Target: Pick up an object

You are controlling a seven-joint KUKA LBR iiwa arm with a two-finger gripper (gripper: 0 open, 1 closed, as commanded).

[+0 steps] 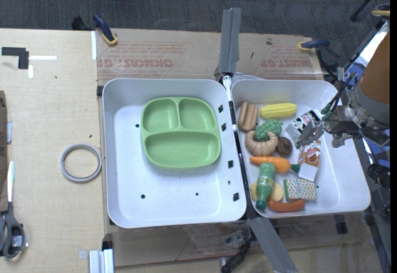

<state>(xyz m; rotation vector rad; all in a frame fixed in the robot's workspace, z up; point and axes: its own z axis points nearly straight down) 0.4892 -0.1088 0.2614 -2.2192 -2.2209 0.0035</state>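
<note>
The right bin (347, 197) holds a heap of toy food. In it are a hot dog (247, 116), a corn cob (278, 110), broccoli (268, 128), a carrot (270, 164), a green bottle (264, 183), a cracker (301, 189), a red chili (286, 206) and a white and red carton (309, 161). A black and white carton (304, 121) lies near the bin's far right. My gripper (312, 134) hangs over the right bin's right half, just right of the black and white carton and above the white and red one. Nothing is visibly held in it.
The left bin (124, 197) holds a green divided plate (181, 132). On the bench to the left lie a tape ring (81, 162) and scissors (10, 228). Clamps (105, 30) sit at the cardboard's far corners. The arm (375, 98) comes in over the right bin's right rim.
</note>
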